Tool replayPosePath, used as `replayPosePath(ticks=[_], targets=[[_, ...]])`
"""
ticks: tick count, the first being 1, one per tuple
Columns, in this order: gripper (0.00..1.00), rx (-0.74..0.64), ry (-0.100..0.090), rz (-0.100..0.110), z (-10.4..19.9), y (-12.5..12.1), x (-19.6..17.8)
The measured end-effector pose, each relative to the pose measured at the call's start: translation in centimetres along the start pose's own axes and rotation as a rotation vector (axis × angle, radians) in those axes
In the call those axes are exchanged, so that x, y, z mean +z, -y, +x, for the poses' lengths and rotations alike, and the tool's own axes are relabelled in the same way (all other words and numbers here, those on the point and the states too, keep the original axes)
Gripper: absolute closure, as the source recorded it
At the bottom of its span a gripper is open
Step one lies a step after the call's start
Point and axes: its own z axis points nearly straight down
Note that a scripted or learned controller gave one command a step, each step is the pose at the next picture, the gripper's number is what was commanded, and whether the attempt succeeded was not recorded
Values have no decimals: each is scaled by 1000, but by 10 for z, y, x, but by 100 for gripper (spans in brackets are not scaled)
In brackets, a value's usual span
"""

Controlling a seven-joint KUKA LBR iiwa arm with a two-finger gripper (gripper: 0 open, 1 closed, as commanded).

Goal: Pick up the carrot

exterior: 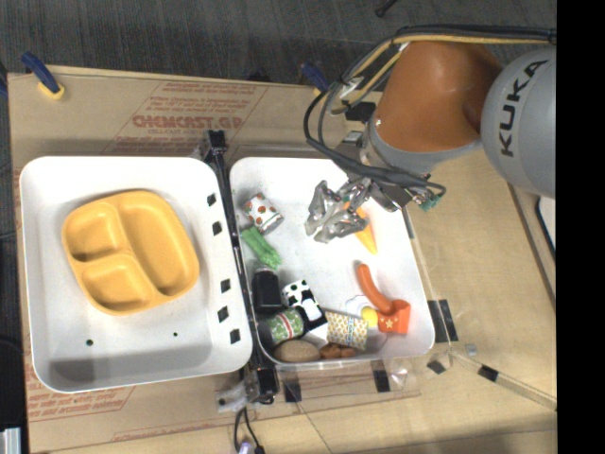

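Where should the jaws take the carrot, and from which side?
The carrot lies flat on the right bin floor, a small orange cone tapering toward the bench's near edge, just right of the gripper. Probably best from straight above, jaws across its thicker upper end: wider there, and the bin wall on its right leaves little side access.

carrot [366, 237] top hidden behind pincer [333, 218], arm [473, 83] cut off at right edge
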Motion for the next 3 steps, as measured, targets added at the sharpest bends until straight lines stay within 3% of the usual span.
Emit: replayPosePath(ticks=[1,2,3], targets=[[100,-352,2,6,6,70,-20],[100,-606,2,3,70,72,136],[100,-758,4,10,13,73,42]])
